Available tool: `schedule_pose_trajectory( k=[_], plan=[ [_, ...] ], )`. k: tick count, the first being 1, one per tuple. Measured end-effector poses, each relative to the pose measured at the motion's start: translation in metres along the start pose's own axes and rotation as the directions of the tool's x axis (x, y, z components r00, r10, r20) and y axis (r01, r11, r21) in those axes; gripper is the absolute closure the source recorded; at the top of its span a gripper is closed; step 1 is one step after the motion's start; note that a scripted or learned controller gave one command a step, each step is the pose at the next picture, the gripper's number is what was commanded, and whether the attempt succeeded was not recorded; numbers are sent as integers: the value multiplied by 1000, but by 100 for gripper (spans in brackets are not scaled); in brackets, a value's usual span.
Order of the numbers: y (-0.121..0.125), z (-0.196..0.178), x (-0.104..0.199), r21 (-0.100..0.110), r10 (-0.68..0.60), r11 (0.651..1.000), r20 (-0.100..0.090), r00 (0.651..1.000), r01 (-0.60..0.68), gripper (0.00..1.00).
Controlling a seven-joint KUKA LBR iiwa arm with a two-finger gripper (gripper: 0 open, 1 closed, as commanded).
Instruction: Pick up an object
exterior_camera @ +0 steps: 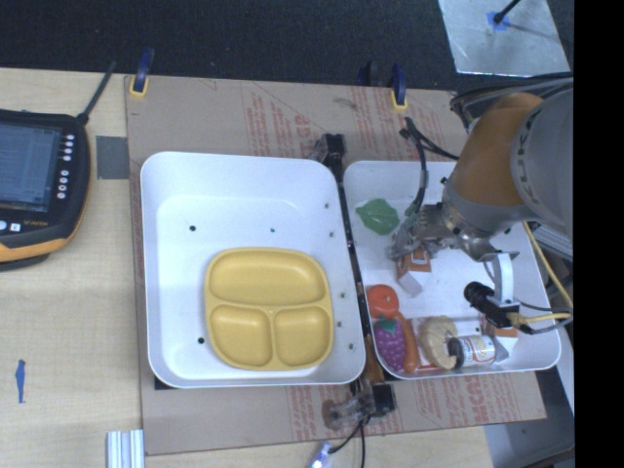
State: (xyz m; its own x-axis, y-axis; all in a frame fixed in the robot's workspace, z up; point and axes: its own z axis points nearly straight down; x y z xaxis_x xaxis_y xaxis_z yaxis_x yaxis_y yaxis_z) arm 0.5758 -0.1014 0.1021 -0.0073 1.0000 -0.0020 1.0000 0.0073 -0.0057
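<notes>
My gripper (413, 246) hangs low over the middle of the right bin (546, 359), reaching in from the right. Just below it lie a small brown and white piece (421, 259) and a pale grey block (409, 283); I cannot tell whether the gripper touches either. A green leaf-shaped item (377, 214) lies to its upper left. A red tomato (383, 300), purple grapes (390, 339), an orange item (409, 357), a tan ring-shaped pastry (439, 342) and a small bottle (480, 349) sit along the bin's front.
The left bin (175, 193) holds a yellow divided plate (270, 307). A tablet-like pendant (34, 183) lies on the bench at far left. The wall between the two bins (346, 232) runs just left of the green item.
</notes>
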Motion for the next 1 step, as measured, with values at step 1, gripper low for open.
schedule_pose_trajectory(
  k=[1],
  plan=[
    [22, -90, 58, -4, 3, 1000, -3, 1000, -3, 100]
  ],
)
